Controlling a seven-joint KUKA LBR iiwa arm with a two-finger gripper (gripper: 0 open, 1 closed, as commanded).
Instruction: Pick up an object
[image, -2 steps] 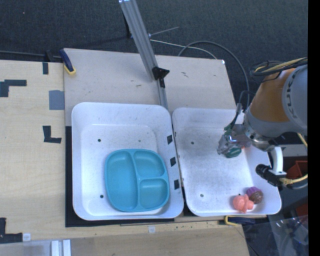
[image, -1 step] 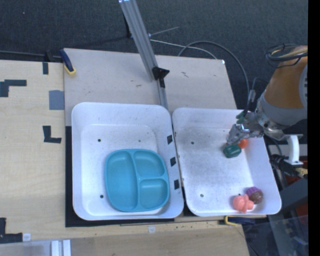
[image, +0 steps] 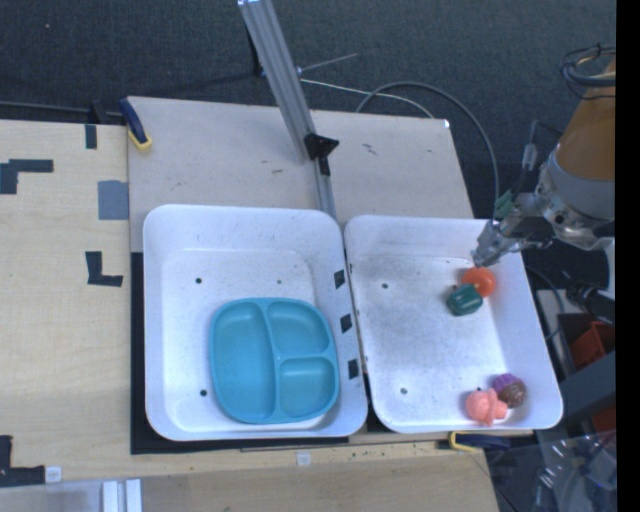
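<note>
Camera view: arm (image: 580, 170) comes in from the right edge, mostly cut off by the frame; only the orange band and grey wrist show. Wrist angles down and left, putting the gripper (image: 489, 250) over the far right part of the right bin (image: 430, 400). Tip is small and blurred, so cannot tell if the fingers are apart or closed, or if anything is between them.

Orange object (image: 480, 281) sits just below the tip, touching or nearly touching it; contact unclear. Dark green object (image: 464, 299) lies against the orange one, on its near left side. Pink object (image: 484, 405) and purple-brown object (image: 509, 389) sit together in the right bin's near right corner; shapes too small to identify.

Left bin (image: 170, 300) holds a blue divided plate (image: 272, 360) in its near half. Metal pole (image: 285, 80) crosses the bench's far edge, its upper end cut off.
</note>
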